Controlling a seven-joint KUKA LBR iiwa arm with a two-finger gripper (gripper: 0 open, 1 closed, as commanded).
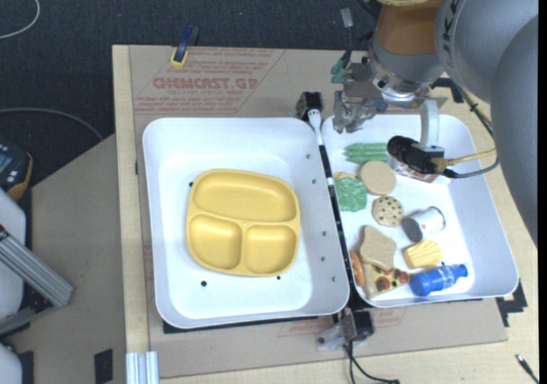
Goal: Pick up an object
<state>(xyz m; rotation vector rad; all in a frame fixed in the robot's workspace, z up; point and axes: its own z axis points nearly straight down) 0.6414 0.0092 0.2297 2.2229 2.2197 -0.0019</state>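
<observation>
Claw of the grey arm with its orange band hangs over the far left corner of the right-hand shallow white bin, its metal fingers pointing down with only a narrow gap and nothing visible between them, though the slanted view makes the gap hard to judge. Nearest candidate is the flat green leaf-shaped toy, lying just toward the camera from the claw, its long axis running across the bin. Beside it sit a round tan disc and a small blue plastic bottle. On the counter's left-hand white bin rests a yellow divided plate.
</observation>
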